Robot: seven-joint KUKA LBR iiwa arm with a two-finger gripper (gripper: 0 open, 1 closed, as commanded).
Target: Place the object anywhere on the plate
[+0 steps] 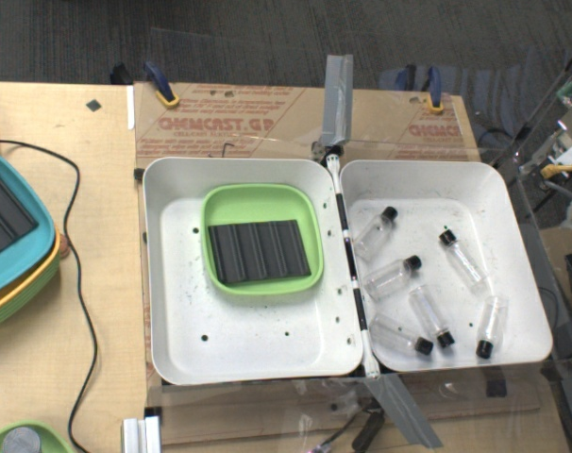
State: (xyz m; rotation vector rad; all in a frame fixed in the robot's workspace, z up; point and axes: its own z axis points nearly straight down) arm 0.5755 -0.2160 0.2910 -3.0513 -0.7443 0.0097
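A green square plate (263, 197) sits in the upper middle of the left white bin (248, 352). A dark ribbed pad (260, 251) lies flat on the plate and covers most of its floor. In the right white bin (517, 253) lie several clear plastic vials with black caps, scattered on their sides. One vial (376, 229) is near the divider, one (461, 258) lies toward the right, and another (429, 317) is near the front.
A grey metal post (338, 102) stands behind the seam between the bins. Cardboard (229, 116) is held behind them by clamps (161, 85). Stacked teal and yellow trays (12, 243) sit at the far left, with a black cable (78, 281) on the wooden bench.
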